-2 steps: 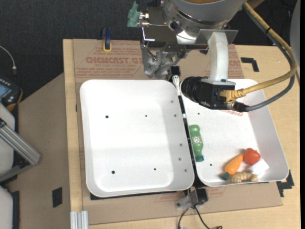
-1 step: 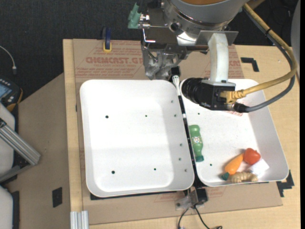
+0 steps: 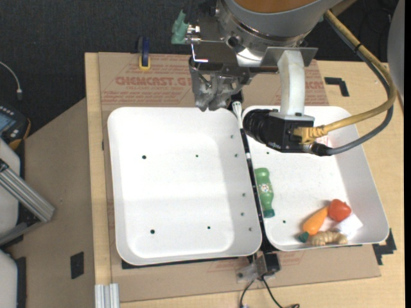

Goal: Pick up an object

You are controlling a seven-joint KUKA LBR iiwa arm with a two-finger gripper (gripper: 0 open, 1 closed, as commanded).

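My gripper hangs at the far edge of the left bin, near the ridge between the two bins, and nothing shows in it. The right bin holds a green bottle lying against its left wall. In its near right corner lie an orange carrot, a red tomato-like piece and a pale knobbly piece on a white scrap.
A black camera box with a yellow cable hangs off the arm over the far part of the right bin. The bins rest on a cardboard sheet. A blue clip stands at its far left edge.
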